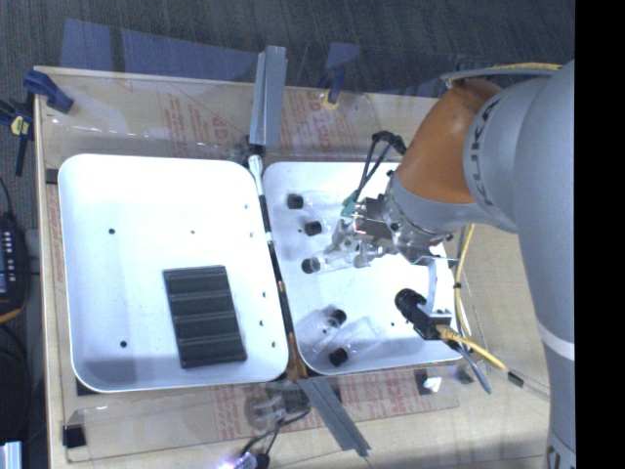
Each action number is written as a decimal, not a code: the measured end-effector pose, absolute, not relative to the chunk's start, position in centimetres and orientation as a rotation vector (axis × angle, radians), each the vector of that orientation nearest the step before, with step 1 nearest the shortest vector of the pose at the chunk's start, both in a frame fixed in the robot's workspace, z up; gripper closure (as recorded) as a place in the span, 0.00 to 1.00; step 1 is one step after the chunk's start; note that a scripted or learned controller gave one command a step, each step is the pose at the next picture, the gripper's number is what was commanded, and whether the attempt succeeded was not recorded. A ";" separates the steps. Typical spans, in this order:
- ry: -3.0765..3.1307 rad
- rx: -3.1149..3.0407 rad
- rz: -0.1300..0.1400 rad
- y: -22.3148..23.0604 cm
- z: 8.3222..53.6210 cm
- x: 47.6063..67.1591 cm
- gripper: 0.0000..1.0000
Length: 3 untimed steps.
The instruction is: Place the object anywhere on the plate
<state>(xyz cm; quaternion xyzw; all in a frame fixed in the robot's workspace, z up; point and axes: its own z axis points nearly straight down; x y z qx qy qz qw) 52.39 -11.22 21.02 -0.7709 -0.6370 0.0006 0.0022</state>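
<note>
Plate (203,317) sits bare in the left bin (107,193) — nothing put there yet. Gripper (344,247) hangs over small dark things (312,229) in the right bin (293,179).

Bright overhead light, white bins (146,179) glaring, soft shadows, perhaps slightly blurred detail

grey arm (527,154), orange wrist band (439,149)

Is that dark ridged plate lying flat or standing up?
Lying flat. The dark ridged plate rests on the floor of the left bin, its whole ribbed top facing the camera.
</note>
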 end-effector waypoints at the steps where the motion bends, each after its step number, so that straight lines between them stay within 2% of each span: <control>1: -2.091 -2.354 -0.007 -5.0 19.9 61.4 1.00; 2: -2.233 -2.209 0.001 3.2 19.2 65.6 1.00; 3: -1.672 -2.658 0.004 5.8 19.2 65.6 1.00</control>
